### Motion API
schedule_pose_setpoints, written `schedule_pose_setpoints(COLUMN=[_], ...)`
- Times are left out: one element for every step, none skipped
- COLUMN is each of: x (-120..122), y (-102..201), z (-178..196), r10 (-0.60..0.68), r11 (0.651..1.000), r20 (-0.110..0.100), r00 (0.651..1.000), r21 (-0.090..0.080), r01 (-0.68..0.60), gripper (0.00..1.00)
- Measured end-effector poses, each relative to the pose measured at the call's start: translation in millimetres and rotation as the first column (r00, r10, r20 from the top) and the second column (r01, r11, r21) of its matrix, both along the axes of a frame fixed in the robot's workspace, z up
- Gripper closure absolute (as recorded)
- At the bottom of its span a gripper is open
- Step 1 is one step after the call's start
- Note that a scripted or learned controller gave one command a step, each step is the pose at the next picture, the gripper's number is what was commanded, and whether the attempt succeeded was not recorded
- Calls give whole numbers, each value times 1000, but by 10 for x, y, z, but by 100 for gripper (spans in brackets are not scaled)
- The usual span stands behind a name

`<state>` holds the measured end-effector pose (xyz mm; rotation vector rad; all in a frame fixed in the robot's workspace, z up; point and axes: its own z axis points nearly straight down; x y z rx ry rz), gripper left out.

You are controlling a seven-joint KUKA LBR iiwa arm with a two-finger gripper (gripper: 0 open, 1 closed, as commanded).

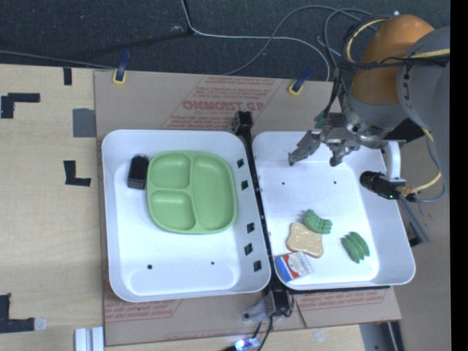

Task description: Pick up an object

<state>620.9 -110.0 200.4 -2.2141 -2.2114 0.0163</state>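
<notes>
Plate [191, 193] and block [137, 172] fill left bin [117, 218].

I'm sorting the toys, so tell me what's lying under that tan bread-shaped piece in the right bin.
The tan bread piece overlaps a red, white and blue packet at its lower edge; a green toy touches its top. Whatever lies beneath its middle is covered.

You have two white bins [117, 218] side by side on a cardboard sheet [212, 97] laid over the wooden bench [44, 218]. Blue-and-yellow clamps [121, 72] pin the sheet's far edge, and cables [241, 39] trail behind.
</notes>
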Motion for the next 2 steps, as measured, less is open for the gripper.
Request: schedule_pose_setpoints(x=[29, 15], y=[3, -76], z=[90, -518], r10=[3, 2], r11=[1000, 1000], r20=[14, 9], r00=[1000, 1000], r21=[-1, -2], r01=[-3, -2], gripper=[0, 0])
